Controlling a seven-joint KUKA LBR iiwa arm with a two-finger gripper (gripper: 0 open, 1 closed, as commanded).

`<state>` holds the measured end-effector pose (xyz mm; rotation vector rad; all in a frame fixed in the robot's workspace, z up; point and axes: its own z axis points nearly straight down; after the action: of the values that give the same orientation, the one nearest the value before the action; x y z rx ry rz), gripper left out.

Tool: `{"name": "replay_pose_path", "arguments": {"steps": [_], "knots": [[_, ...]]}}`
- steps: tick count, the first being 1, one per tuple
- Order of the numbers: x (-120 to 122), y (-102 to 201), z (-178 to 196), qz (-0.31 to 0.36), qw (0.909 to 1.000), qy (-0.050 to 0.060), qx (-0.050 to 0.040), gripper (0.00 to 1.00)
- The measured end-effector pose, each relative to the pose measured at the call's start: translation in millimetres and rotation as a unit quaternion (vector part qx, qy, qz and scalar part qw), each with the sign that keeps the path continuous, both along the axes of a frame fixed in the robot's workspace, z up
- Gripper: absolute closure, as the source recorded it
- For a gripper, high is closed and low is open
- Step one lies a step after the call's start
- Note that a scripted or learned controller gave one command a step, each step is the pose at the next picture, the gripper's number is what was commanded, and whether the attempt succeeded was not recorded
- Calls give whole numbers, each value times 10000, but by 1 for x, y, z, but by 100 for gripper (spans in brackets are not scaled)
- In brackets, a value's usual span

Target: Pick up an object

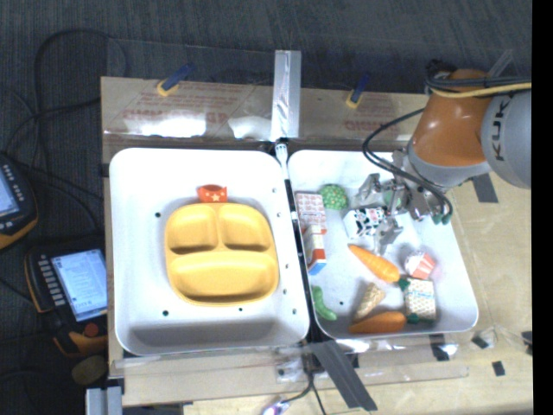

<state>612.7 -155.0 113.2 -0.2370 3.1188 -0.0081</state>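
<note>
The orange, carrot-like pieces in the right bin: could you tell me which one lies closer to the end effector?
The upper carrot, lying diagonally mid-bin just below the end effector. The other orange piece rests flat along the bin's near edge, farther away.

Two shallow white plastic bins sit side by side on the desk (130, 102). The left bin (138, 232) holds a yellow three-compartment plastic tray (221, 253) near its middle, with a small red-orange toy piece (212, 194) just behind the tray's far edge. The right bin (449, 309) is crowded. A red-and-white printed carton (312, 227) lies along its left wall, and a round green knobbly toy (333, 197) sits just right of the carton's far end. A black-and-white patterned block (367, 223) lies near the centre, under the pincer (389, 206). An orange toy carrot (376, 263) lies in front of that block. A beige waffle cone toy (370, 298) sits in front of the carrot.
</note>
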Motion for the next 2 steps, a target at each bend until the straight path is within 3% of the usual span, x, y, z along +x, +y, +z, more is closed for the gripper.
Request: {"name": "replay_pose_path", "arguments": {"steps": [1, 2], "knots": [[-92, 9, -23, -1127, 9936, -5, 26, 0], [-90, 9, -11, -1116, 9937, -32, 5, 100]]}}
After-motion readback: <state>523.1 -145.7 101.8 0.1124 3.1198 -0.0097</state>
